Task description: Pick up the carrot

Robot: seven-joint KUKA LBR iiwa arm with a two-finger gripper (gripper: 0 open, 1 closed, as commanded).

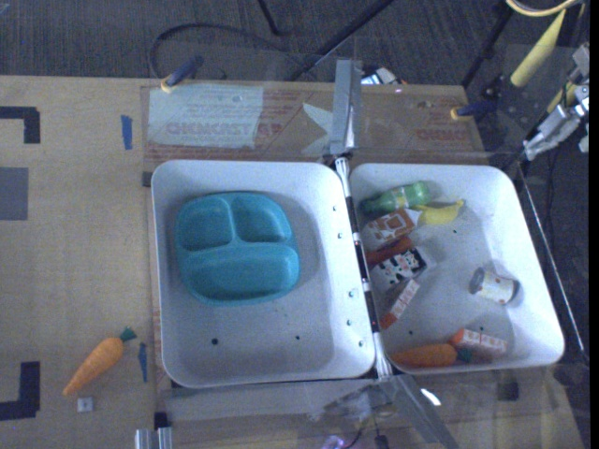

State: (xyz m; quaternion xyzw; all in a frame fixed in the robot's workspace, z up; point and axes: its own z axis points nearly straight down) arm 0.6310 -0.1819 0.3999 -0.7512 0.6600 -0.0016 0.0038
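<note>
**Carrot at the right bin's near wall**

One carrot (pixel 426 354) lies inside the right bin (pixel 533 251), along its near wall and just beside a small carton (pixel 482 341). A second carrot (pixel 94 365) lies on the bench well left of that bin. The gripper (pixel 559 124) hangs outside the bin's far right corner; I cannot tell its state.

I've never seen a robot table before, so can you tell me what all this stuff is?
You are looking down from a camera fixed above a workbench. Two white trays sit side by side. The left bin holds a blue divided plate. The right bin holds toy food: a carrot near the front edge, a banana, a green bottle, a small can and little boxes. Another carrot lies on the bench outside the bins. The robot's job is to pick up a carrot.
</note>
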